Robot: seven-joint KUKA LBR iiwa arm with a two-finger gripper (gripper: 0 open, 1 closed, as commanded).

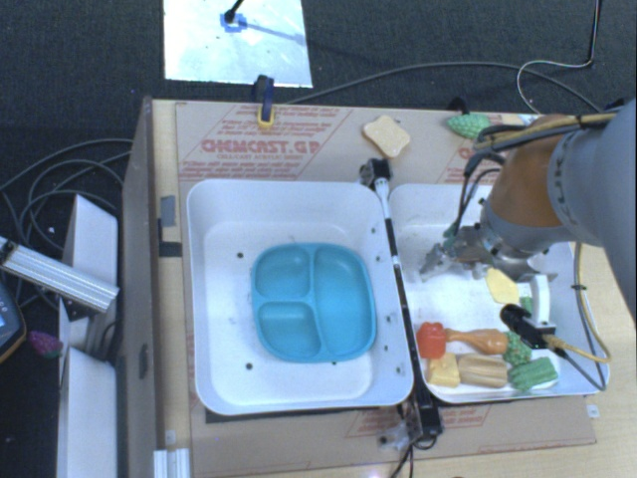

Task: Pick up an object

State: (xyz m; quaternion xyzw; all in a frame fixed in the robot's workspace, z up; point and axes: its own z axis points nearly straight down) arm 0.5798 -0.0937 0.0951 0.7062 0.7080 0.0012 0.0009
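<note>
My gripper (441,259) hangs low over the left middle of the right bin (428,207), pointing toward the divider between the bins. Nothing shows between its tips. Toy foods lie along this bin's front edge: a red tomato (431,339), an orange drumstick (478,341), a yellow cheese block (444,369), a tan bread roll (484,370) and green vegetables (532,371). A pale yellow piece (503,288) lies just right of the gripper, partly under the wrist. The grey arm with its orange band (528,182) covers the bin's right side.
The left bin (214,267) holds a blue divided plate (314,302). On the cardboard behind the bins lie a tan bread slice (386,135) and a green toy (468,124). A blue and yellow clamp (264,103) stands at the back edge. Cables trail right.
</note>
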